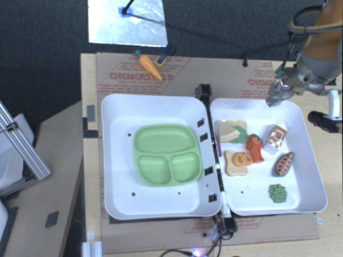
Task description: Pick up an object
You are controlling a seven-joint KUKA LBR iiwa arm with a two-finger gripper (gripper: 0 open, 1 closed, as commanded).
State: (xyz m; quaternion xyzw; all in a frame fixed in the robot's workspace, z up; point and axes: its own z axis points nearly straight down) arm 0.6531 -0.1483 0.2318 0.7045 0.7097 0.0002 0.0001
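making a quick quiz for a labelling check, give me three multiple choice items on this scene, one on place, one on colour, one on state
1. Where is the divided plate?
A. left bin
B. right bin
C. on the bench outside the bins

2. What colour is that plate?
A. red
B. green
C. blue

3. How does the gripper stand?
A. resting on the plate
B. above the right bin's far edge
C. over the toy carrot

Key:
1 A, it lies in the left bin.
2 B, it is pale green.
3 B, it hangs by the right bin rim, apart from the toy carrot.
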